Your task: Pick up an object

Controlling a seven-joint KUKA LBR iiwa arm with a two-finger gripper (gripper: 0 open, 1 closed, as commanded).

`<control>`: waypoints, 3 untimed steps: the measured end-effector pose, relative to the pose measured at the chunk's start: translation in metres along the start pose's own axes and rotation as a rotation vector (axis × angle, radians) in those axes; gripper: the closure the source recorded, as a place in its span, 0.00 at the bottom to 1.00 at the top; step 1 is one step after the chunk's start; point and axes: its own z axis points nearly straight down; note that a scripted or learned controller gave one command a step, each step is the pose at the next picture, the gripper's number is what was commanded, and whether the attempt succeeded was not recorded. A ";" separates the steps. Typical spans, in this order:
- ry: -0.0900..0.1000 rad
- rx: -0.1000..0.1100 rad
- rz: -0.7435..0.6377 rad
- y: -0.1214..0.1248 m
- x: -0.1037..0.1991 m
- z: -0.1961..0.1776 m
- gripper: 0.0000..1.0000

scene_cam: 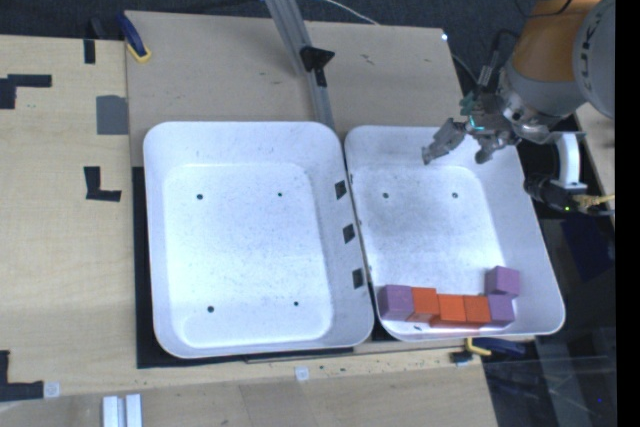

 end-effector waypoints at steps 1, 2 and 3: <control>0.002 0.000 -0.007 0.041 0.109 0.021 0.00; 0.001 0.002 -0.005 0.025 0.166 0.020 0.00; 0.001 0.004 -0.002 -0.020 0.203 0.020 0.00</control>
